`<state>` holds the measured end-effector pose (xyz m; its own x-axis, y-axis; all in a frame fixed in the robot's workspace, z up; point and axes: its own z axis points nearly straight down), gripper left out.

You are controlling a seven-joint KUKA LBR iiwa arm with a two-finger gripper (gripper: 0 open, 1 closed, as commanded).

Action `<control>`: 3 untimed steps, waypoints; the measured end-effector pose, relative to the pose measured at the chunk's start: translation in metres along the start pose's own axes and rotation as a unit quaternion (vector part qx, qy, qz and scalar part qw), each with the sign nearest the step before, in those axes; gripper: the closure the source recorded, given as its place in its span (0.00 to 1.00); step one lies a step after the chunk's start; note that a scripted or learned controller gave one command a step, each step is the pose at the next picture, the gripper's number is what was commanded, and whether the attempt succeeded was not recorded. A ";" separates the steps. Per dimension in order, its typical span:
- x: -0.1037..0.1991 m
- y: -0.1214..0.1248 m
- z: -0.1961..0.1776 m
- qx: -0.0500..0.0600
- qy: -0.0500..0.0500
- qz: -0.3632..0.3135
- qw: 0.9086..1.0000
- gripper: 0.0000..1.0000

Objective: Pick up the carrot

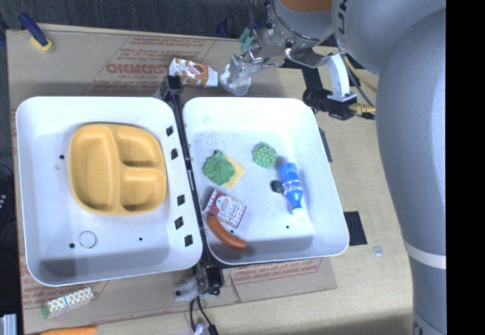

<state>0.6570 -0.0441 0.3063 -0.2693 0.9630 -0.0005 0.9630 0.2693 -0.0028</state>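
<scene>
A long orange-red piece (226, 235), which I take for the carrot, lies in the right bin (318, 174) near its front left corner, beside the divider. My gripper (241, 76) hangs over the bench just beyond that bin's far rim, well away from the carrot and with nothing visibly in it. The grey arm with its orange band comes down from the upper right.
The right bin also holds a red-white packet (226, 209), a green leaf on a yellow slice (221, 168), a knobbly green piece (264, 154) and a blue bottle (290, 186). A yellow divided plate (117, 168) sits in the left bin. A small carton (189, 70) lies left of the gripper.
</scene>
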 end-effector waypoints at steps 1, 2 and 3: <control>-0.051 -0.018 0.082 0.001 0.001 0.039 0.999 1.00; 0.001 -0.030 0.092 0.000 0.001 -0.059 0.998 1.00; -0.061 -0.053 0.193 0.001 0.001 -0.186 0.983 1.00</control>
<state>0.6221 -0.1177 0.1139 -0.6028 0.7979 0.0021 0.7979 0.6028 -0.0036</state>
